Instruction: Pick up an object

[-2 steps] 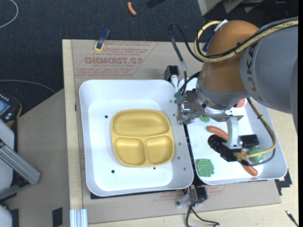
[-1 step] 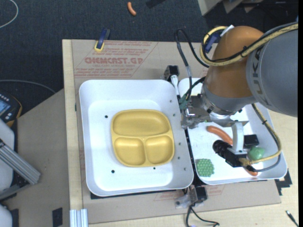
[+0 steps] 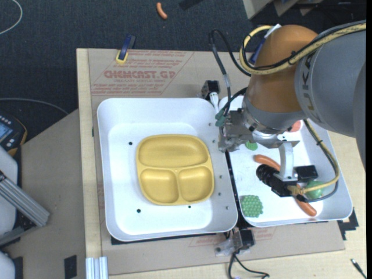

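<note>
Brown bench (image 3: pixel 145 74), two white bins (image 3: pixel 110 156) side by side

The grey, orange-banded arm (image 3: pixel 290 68) reaches in from the right, wrist bent downward.

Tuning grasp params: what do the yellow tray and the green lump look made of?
Yellow tray: looks like moulded plastic, smooth and semi-gloss, with soft highlights on its three rounded compartments. Green lump: bumpy, matte surface, probably a rubbery or plastic toy vegetable; too small to be sure.
</note>
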### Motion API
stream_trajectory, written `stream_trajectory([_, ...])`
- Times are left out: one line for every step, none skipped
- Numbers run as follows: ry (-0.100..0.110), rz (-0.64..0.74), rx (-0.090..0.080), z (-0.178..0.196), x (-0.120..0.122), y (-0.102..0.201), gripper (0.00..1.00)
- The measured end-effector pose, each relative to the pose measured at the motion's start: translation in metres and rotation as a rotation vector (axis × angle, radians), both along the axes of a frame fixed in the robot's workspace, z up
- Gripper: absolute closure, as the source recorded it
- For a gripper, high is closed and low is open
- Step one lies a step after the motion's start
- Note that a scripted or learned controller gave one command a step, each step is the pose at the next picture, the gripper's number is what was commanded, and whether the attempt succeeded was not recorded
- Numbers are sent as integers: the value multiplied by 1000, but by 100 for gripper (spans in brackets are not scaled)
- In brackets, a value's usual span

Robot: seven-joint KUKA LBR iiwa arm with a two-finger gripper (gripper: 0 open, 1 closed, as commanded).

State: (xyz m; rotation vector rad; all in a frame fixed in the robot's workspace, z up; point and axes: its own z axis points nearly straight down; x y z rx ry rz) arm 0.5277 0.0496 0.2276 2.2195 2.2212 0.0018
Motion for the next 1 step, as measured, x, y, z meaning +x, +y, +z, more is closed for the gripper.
stream_trajectory([2, 1, 1, 6, -7, 5, 100])
